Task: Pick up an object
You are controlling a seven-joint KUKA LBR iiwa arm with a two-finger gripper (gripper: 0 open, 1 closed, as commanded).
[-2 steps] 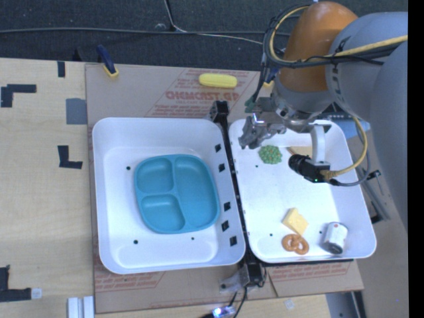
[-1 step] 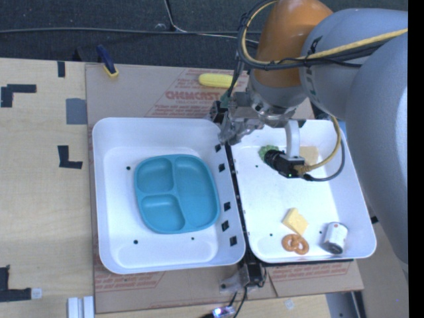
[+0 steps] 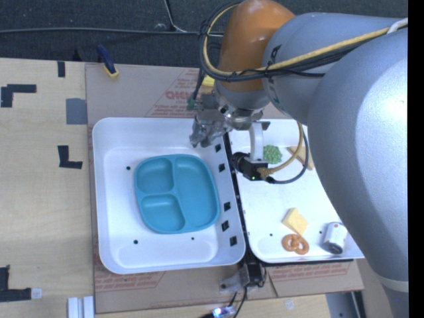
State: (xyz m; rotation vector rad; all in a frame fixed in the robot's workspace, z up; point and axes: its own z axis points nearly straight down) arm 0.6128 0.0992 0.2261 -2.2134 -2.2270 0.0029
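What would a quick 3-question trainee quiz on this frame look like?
1. True or false: the blue divided plate lies in the left bin.
2. Which sits nearest the right bin's front edge? A) pretzel B) green broccoli piece C) yellow cheese wedge
3. Fill in: the gripper hovers over the back of the ___ bin.

Key: 1 true; 2 A; 3 left.

smooth, glossy blue plastic plate [image 3: 177,194] in a white bin [image 3: 106,177] (probably plastic too); matt brown cardboard [image 3: 142,91] beneath.
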